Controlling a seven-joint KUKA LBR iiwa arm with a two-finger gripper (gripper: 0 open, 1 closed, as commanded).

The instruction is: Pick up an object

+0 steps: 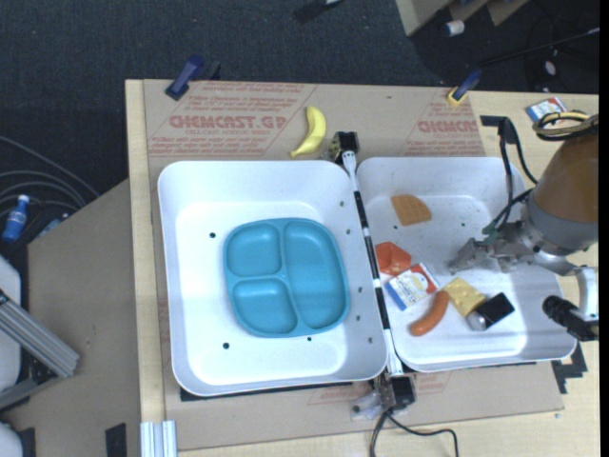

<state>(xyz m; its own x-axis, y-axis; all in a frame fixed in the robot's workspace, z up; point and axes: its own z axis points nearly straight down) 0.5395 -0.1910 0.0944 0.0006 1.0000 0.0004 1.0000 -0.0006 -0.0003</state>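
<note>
The right bin (533,346) holds several small objects. A tan slice (411,208) lies at its back, and a red-orange piece (392,255) sits by its left wall. Toward the front are a white, blue and red packet (411,286), an orange sausage (429,314), a yellow block (464,295) and a black block (491,310). My gripper (476,253) hangs low over the middle of this bin, just behind the yellow block and right of the red-orange piece. Nothing is visibly held in it.
The left bin (190,255) carries a blue divided plate (285,276). A yellow banana (310,131) lies on the bench behind the bins. The arm with its orange band (571,184) covers the right bin's right side. Cables run along that bin's far edge.
</note>
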